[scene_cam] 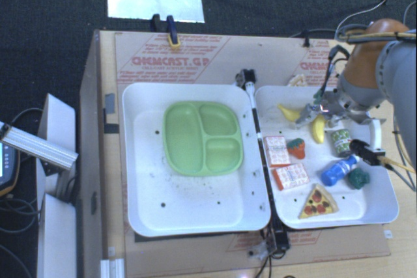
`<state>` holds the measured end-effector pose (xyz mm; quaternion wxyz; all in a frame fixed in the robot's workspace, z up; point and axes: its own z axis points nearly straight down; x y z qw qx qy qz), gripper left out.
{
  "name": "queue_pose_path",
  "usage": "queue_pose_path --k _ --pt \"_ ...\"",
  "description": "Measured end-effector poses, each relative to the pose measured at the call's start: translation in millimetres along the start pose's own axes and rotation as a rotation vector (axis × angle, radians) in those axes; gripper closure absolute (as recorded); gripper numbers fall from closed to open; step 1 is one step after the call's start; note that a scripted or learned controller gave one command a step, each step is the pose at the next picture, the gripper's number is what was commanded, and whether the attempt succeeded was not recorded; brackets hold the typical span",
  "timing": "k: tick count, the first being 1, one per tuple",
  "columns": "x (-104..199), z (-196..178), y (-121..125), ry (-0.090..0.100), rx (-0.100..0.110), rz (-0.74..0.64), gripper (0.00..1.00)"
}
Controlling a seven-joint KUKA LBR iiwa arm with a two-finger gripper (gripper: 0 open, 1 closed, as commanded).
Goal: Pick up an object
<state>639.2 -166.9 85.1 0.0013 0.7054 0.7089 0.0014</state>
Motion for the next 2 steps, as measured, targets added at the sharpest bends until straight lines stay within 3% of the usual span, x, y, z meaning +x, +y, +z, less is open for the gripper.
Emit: queue_pose_path --k 1,2 --pt "-1 -10 -1 -0.001 0.004 -0.002 1.00" --pt "70 -99 -31 0.000 -0.001 0.000 1.00"
